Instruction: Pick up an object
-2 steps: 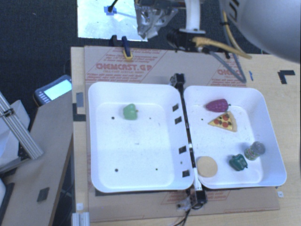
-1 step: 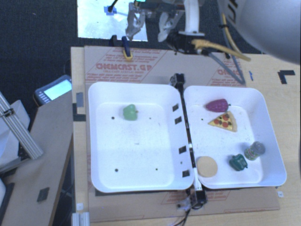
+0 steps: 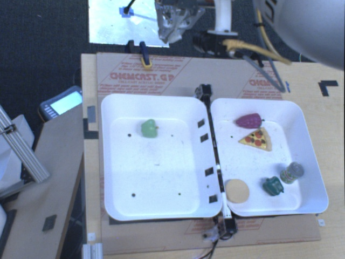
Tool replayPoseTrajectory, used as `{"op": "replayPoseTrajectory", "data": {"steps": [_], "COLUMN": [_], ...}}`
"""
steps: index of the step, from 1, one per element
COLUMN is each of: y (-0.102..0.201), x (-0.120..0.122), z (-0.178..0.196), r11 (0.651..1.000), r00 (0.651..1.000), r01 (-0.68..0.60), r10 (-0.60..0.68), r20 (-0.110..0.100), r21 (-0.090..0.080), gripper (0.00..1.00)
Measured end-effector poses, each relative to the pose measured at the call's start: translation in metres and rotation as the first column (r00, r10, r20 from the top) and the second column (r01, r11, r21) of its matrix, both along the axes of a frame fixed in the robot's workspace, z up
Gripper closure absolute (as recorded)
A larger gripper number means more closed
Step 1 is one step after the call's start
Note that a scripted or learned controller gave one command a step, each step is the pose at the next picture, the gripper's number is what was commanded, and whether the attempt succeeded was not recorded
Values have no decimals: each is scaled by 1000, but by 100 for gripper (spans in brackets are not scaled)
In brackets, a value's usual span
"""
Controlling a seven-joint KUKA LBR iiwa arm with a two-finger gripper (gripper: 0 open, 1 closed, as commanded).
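Green toy pepper (image 3: 149, 128) looks light, rigid, rounded; pinching across its middle seems best. Jaws' state: cannot tell.

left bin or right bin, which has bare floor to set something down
The left bin has the most room: its whole floor below and right of the green pepper is bare. In the right bin, a bare patch lies between pizza slice and tan disc; its lower right is crowded by the teal toy and jar.
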State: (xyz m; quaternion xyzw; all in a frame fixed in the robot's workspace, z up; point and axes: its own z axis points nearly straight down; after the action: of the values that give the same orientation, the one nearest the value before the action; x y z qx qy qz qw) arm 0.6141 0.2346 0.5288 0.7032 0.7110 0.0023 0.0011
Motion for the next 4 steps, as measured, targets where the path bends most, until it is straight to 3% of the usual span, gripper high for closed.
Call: {"op": "replayPoseTrajectory", "data": {"steps": [1, 2, 3, 4], "y": [0, 0, 0, 0], "x": [0, 0, 0, 0], "z": [0, 11, 11, 22], "r11": [1000, 1000, 1000, 1000], "r00": [1000, 1000, 1000, 1000], "r01": [-2, -6, -7, -11], "r10": [2, 6, 7, 11], "r20": [-1, 2, 1, 4], "r21": [0, 1, 0, 1], "gripper": [0, 100, 0, 100]}}
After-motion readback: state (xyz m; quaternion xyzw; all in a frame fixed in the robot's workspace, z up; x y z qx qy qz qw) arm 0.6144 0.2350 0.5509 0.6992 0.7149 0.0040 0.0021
